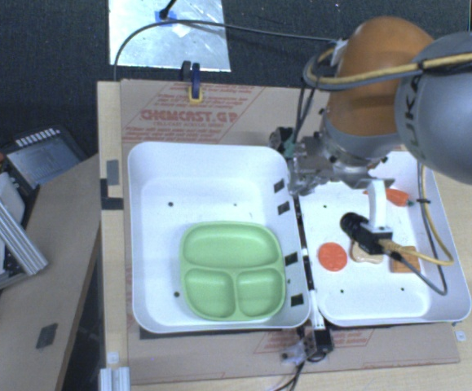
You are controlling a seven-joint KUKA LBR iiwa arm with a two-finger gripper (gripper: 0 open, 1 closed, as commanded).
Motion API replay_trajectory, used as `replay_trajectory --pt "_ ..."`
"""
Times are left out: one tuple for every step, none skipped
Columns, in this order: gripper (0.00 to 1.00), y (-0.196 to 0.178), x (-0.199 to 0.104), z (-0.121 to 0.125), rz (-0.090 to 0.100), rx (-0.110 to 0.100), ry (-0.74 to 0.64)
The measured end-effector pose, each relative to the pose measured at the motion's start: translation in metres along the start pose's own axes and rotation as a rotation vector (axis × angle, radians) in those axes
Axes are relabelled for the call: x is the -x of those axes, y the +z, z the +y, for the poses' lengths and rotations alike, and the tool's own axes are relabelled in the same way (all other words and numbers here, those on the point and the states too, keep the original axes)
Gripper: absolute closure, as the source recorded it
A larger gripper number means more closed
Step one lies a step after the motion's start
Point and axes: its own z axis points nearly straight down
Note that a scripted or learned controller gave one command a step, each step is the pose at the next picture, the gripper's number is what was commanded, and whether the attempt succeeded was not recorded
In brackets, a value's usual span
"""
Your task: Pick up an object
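Looking down, you get the arm (456, 112) coming in from the right, its wrist end low over the back-left corner of the right bin (382, 298), close to the wall shared with the left bin (162, 177). You cannot tell if the jaws are released or clenched, because the wrist hides them. The pickable items lie in the right bin: a red-orange disc (332, 256) near the middle, a tan piece (368, 257) just beside it, and a small orange piece (397, 195) farther back. A green divided plate (231, 271) sits flat in the left bin's front half. Both bins rest on printed cardboard (195, 114) on the counter.
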Motion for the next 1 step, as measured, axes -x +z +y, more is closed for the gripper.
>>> replay_trajectory --pt "1.00 0.0023 -0.0529 -0.0112 0.000 0.000 0.000"
